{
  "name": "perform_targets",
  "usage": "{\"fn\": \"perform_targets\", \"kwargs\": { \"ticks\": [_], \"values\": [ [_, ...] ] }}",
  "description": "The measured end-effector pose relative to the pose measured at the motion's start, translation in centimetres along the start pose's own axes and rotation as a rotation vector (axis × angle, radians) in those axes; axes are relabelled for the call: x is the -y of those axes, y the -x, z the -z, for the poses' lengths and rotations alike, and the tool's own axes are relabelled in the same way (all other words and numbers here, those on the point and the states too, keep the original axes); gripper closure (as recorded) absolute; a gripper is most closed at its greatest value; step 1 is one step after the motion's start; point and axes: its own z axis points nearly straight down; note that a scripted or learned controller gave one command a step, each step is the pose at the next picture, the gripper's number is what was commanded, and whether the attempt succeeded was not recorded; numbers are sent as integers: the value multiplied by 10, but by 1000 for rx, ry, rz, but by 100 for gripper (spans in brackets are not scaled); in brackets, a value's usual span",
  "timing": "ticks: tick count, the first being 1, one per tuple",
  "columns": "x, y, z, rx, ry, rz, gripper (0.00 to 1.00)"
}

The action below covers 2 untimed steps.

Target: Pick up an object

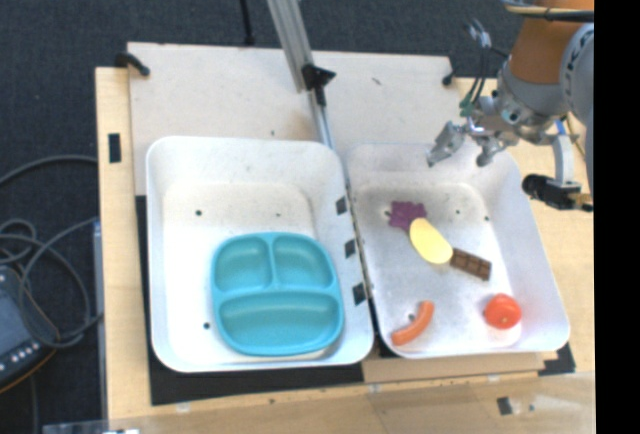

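Hovering over the far rim of the right bin [530, 222], the gripper [462, 150] shows its fingers apart and holding nothing. Below it on the bin floor lie a purple piece [405, 214], yellow oval [430, 242], brown bar [470, 266], orange sausage [413, 322] and red object [502, 311].

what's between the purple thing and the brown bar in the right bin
In the camera view, a yellow oval piece lies between the purple thing and the brown bar, overlapping the bar's near end.
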Motion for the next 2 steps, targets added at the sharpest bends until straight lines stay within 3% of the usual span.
{"fn": "perform_targets", "kwargs": {
  "ticks": [1, 2],
  "values": [
    [10, 2, -48, -1, 0, 0, 0],
    [7, 4, -32, 2, 8, -1, 100]
  ]
}}
